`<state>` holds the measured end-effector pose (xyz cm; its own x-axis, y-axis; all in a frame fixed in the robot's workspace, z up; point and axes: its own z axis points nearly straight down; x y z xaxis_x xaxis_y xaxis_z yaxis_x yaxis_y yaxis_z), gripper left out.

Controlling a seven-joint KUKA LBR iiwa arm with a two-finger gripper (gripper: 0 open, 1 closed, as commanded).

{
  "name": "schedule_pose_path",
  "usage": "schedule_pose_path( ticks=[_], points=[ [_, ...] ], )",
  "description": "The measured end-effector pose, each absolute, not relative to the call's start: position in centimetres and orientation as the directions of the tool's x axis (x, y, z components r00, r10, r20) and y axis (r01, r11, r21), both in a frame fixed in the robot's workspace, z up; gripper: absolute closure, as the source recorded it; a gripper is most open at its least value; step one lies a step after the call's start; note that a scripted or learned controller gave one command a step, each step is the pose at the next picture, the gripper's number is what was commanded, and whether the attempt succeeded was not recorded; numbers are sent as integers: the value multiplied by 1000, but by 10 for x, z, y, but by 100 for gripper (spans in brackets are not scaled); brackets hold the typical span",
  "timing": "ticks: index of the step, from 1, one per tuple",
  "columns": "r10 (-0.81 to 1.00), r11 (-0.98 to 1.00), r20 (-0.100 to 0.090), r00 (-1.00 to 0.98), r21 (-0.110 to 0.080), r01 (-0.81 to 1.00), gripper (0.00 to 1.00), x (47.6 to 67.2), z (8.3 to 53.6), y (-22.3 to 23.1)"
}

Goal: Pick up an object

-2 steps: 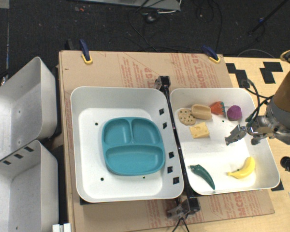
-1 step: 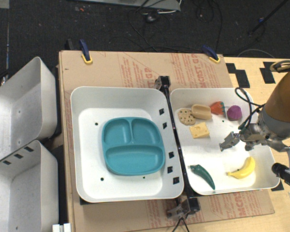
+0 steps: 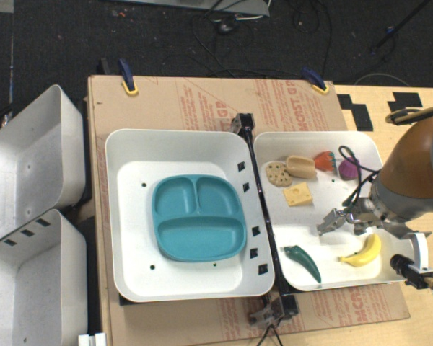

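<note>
In the camera view, the arm (image 3: 411, 171) is reaching in from the right and hanging over the right bin (image 3: 372, 144). Its gripper (image 3: 332, 223) is pointing left over bare bin floor, with nothing showing between the fingers; whether they are standing apart or together I cannot tell at this size.

The banana (image 3: 362, 253) is lying just beside the gripper, a little below and to its right, near the bin's front wall. It is looking small and yellow, curved, with its tips turned upward in the picture. Judging by its look, it is a toy: probably light, stiff and somewhat slick, and not fragile. The best hold is likely across the middle of the curve, where the body is thickest, with the fingers set crosswise to its length so that it is not sliding out toward a tip.

Other candidates are sitting in the same bin: a green pepper (image 3: 303, 260) near the front left, a cheese wedge (image 3: 298, 194), a cookie (image 3: 277, 172) touching a bread roll (image 3: 301, 166), a red piece (image 3: 325, 161) and a purple piece (image 3: 348, 168) along the back. The left bin (image 3: 123, 157) is holding a teal tray (image 3: 199, 217) with compartments.
</note>
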<state>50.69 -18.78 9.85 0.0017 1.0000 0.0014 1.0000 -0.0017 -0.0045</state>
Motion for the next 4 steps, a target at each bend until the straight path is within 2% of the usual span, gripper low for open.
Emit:
schedule_pose_path(
  ticks=[1,2,3,4],
  points=[
    [1000,-2,0,2,1,1000,100,508,112,-188],
    [1000,1,-1,-1,3,1000,100,499,163,-186],
    [1000,4,-3,-4,7,1000,100,504,226,-182],
    [1000,-1,0,1,-2,1000,100,505,201,-182]
  ],
)
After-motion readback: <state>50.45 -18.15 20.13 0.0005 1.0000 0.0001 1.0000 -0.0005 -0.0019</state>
